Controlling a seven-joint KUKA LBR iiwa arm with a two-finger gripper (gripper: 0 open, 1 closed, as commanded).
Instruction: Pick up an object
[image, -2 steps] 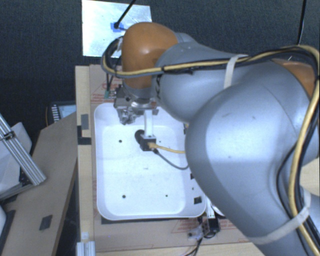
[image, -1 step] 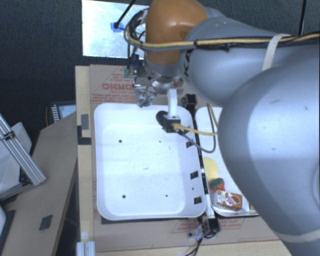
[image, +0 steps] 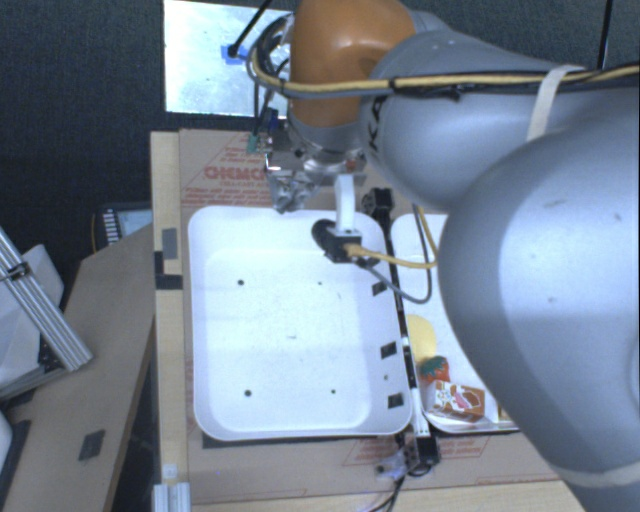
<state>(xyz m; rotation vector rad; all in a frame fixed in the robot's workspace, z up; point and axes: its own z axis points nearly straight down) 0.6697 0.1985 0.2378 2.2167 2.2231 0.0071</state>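
The gripper (image: 287, 192) hung over the far rim of the left bin (image: 290, 330), and whether it was released or clenched could not be told. The objects lay in the right bin (image: 415, 235): a yellow item (image: 423, 335) and, just beside it, a red-and-white packet (image: 455, 398), largely hidden behind the arm (image: 520, 200).
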